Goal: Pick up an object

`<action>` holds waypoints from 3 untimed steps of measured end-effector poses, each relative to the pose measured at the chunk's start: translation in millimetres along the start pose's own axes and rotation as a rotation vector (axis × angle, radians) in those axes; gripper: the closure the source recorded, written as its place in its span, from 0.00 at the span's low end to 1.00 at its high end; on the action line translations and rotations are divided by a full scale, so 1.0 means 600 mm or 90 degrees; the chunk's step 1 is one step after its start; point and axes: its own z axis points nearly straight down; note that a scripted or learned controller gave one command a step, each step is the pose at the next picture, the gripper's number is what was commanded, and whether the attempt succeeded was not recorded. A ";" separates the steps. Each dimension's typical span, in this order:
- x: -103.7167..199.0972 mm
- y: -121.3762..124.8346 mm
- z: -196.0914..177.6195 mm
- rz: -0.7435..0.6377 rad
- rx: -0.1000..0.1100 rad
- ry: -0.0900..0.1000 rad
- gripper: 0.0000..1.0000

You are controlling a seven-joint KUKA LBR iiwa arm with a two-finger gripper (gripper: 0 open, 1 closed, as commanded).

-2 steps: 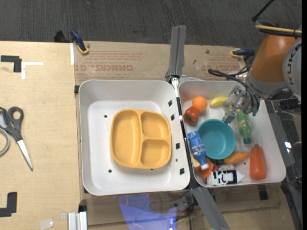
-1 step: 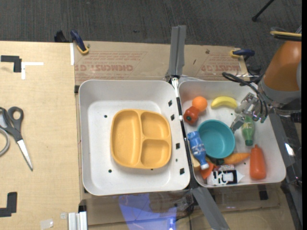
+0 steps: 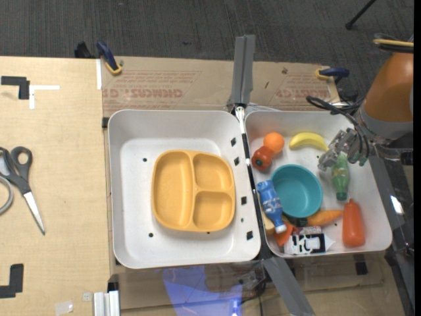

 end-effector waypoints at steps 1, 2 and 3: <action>0.013 0.049 0.019 0.011 0.000 0.004 1.00; 0.012 0.116 0.019 0.059 0.000 0.003 1.00; 0.115 0.124 0.018 0.128 0.000 0.004 1.00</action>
